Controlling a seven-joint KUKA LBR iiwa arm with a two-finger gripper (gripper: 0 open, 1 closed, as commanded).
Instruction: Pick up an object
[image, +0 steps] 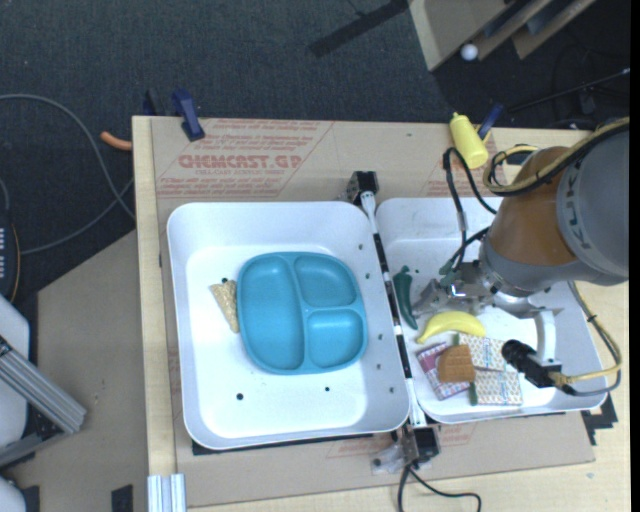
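At the near edge of the right bin, a patterned packet and a brown block lie just nearer than the yellow banana. The banana is the closest candidate: its long axis runs left to right, and it sits directly on the near side of the end effector, almost touching. Whether that end effector is open or closed cannot be told. Farther off, beyond the bins, the desk bears red lettering reading "CHEMCAST GP".
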